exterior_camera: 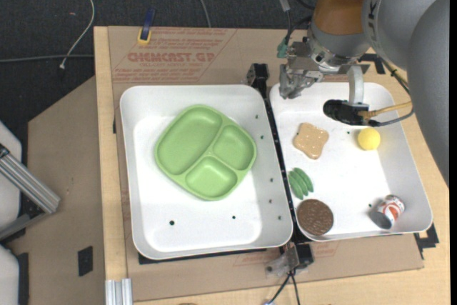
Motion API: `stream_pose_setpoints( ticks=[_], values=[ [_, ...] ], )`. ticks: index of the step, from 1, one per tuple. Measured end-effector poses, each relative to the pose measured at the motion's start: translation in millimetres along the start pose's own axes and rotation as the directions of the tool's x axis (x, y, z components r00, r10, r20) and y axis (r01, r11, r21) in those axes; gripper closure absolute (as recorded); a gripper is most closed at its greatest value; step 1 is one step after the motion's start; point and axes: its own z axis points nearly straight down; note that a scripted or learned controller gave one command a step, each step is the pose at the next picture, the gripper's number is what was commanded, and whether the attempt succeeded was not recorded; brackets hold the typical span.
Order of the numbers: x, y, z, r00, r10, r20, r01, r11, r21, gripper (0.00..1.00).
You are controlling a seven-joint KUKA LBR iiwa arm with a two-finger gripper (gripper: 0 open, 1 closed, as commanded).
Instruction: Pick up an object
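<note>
Grey hand [291, 88] over the right bin's [407, 175] far left corner, finger spread impossible to tell.

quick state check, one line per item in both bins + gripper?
green divided plate: flat in the left bin
toast piece: flat, right bin
yellow ball: resting, untouched
green pod: lying by the divider
brown disc: flat, near corner
small can: on its side
gripper: over the right bin's far corner, holding nothing
</note>
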Motion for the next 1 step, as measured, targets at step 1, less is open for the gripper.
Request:
stream_pose_setpoints(
  ticks=[1],
  values=[
    [57.0, 4.6, -15.6, 1.0, -0.001, -0.001, 0.001, 1.0, -0.001, 1.0]
  ],
)
